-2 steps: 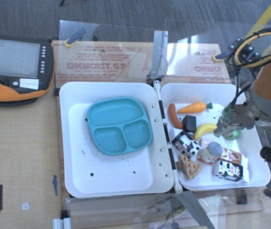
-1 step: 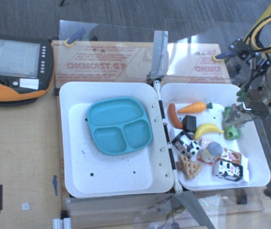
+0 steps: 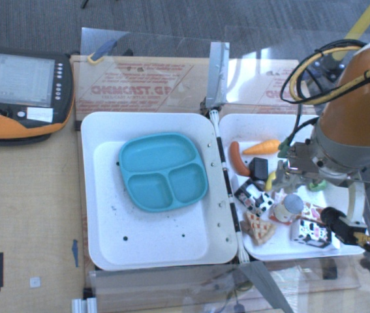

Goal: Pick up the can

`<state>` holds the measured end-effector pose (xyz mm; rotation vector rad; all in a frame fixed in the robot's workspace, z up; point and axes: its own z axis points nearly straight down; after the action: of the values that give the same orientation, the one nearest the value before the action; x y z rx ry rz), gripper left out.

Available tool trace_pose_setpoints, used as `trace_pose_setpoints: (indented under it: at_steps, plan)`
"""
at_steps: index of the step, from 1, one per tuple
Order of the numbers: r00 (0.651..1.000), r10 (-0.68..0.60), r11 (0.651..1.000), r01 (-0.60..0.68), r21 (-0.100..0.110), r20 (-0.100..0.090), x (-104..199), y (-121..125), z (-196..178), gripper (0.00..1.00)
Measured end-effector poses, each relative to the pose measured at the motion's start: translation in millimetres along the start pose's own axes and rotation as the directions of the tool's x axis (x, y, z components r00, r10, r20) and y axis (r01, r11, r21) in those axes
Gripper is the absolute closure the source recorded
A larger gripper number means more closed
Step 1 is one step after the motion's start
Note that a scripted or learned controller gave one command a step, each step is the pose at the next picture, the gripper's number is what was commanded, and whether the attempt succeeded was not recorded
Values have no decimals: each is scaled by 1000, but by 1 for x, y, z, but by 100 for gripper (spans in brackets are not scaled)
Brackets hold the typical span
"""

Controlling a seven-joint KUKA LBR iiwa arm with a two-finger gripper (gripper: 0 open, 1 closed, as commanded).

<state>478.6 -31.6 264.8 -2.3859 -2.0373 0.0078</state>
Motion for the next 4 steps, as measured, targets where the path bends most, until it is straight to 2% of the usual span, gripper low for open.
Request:
trace_pose_setpoints:
  at_steps: [1, 2, 3, 4]
  plan:
    - [1000, -4, 1000, 4, -3, 0, 11, 84, -5, 100]
    - [979, 204, 979, -204, -3, 0, -38, 61, -154, 100]
    - [937, 350, 937, -350, 2, 0, -58, 124, 42, 100]
    - [925, 379, 925, -379, -3, -1, -93, 176, -71, 100]
